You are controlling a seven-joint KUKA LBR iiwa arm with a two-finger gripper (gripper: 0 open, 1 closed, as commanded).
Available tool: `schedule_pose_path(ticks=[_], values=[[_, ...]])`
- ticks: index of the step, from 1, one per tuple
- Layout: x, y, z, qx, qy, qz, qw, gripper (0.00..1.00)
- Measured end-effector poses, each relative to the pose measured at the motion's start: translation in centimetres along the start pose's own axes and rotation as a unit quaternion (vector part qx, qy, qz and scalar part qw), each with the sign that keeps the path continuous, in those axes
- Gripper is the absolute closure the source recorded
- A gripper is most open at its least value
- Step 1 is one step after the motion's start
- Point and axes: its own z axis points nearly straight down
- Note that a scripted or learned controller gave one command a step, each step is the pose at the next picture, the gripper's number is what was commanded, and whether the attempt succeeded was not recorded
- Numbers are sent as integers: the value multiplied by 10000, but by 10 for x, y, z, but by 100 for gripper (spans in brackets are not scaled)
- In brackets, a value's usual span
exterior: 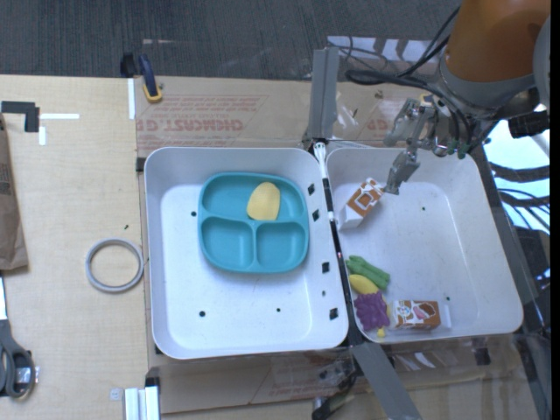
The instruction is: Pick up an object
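My gripper [398,175] hangs over the far left part of the right bin [455,234], just right of and above a small orange and white carton [363,201] that leans near the bin's left wall. At that bin's front left lie a green and yellow toy vegetable [367,275], a purple bunch of grapes [372,310] and a brown and orange box [416,315]. In the left bin [175,304] a teal divided plate [254,239] carries a yellow lemon-like piece [263,201] in its far compartment.
A grey tape ring [115,264] lies on the bench left of the bins, with scissors [13,370] at the front left corner. A grey post [324,90] and cables rise behind the wall between the bins.
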Motion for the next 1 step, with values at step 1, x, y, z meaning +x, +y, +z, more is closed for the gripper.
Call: schedule_pose_path(ticks=[1], values=[[-18,0,79,1,12,-202,9998,0]])
